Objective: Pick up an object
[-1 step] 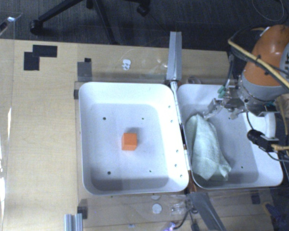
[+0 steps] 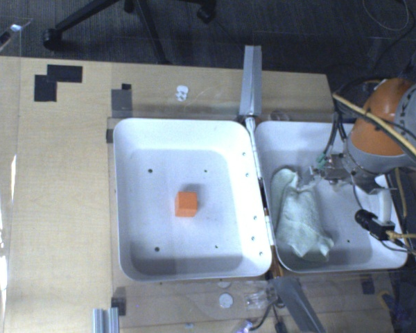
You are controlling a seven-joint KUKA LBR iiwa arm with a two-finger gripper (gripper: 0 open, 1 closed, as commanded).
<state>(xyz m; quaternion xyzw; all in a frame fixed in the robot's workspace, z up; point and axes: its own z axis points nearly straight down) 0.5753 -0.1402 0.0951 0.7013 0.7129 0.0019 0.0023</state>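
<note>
An orange cube [image 2: 186, 204] lies near the middle of the left white bin [image 2: 135, 144]. A crumpled pale cloth [image 2: 299, 217] lies in the left half of the right white bin [image 2: 298, 134]. My gripper [image 2: 319, 173] hangs low over the right bin at the cloth's upper right edge, below the arm's orange band [image 2: 378, 120]. The wrist hides whether the gripper touches the cloth.
A grey metal bar [image 2: 250, 82] stands at the back between the two bins. Black cables [image 2: 374, 224] trail along the right bin's right side. Wooden bench [image 2: 55, 207] stretches to the left of the bins, and a chair base [image 2: 135, 9] stands on the floor behind.
</note>
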